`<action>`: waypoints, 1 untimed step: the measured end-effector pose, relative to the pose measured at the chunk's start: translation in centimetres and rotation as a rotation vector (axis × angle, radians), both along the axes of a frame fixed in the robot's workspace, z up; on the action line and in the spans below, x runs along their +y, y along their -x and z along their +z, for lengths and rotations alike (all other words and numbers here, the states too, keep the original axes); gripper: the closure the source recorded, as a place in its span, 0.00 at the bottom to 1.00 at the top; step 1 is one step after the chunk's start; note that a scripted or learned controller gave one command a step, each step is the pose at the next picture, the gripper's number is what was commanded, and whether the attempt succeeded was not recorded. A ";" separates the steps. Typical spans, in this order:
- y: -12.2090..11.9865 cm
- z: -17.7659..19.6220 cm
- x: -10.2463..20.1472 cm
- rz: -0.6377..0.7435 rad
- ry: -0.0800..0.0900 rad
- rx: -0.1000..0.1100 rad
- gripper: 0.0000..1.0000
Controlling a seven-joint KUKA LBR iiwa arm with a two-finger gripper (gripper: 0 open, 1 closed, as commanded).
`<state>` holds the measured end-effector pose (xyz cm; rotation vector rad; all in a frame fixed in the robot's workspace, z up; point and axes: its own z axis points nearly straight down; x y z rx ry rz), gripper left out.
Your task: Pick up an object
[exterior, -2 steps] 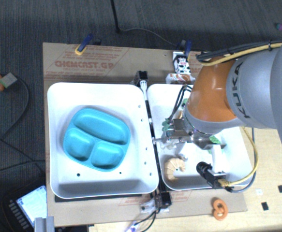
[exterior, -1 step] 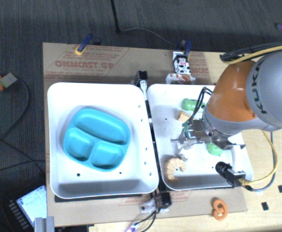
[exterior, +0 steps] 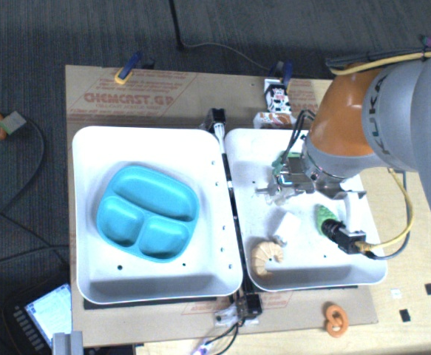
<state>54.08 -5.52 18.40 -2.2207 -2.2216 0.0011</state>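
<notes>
My gripper (exterior: 278,186) hangs low over the upper middle of the right bin (exterior: 363,276), under the grey and orange wrist. A tan croissant-shaped toy (exterior: 267,254) lies near the bin's front left corner, well below the gripper. A small green object (exterior: 324,215) rests to the gripper's lower right, partly behind a black cable fitting. A pale white piece (exterior: 285,224) lies on the bin floor just below the gripper. I see nothing held in the gripper.
The left bin (exterior: 89,272) holds a blue three-compartment plate (exterior: 147,211). A small orange ring (exterior: 336,318) lies on the bench in front of the right bin. A yellow cable (exterior: 400,231) loops along the right bin's right side. Clamps (exterior: 129,66) sit at the board's back edge.
</notes>
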 end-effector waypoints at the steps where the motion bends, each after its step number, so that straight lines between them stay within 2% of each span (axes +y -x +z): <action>1: -8.8 0.0 3.0 0.001 0.000 -0.001 1.00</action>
